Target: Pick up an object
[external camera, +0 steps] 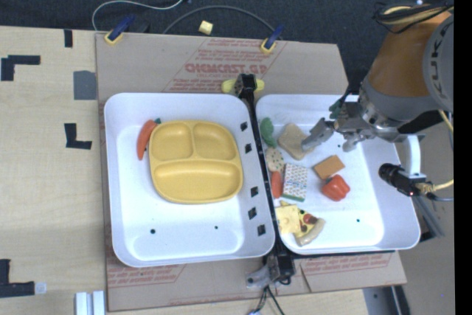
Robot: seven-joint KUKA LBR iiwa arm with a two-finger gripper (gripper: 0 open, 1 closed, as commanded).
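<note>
Hovering low over the right bin (398, 232), the gripper (321, 135) hangs with its grip state impossible to tell. Just beside its tip lies a tan block (293, 141), the likeliest target; an orange block (328, 167) and red pepper (335, 188) sit nearer the camera.

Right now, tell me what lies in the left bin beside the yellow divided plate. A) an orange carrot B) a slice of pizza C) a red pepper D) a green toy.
A: an orange carrot lies along the left edge of the yellow divided plate in the left bin; the red pepper and the pizza slice lie in the right bin.
</note>
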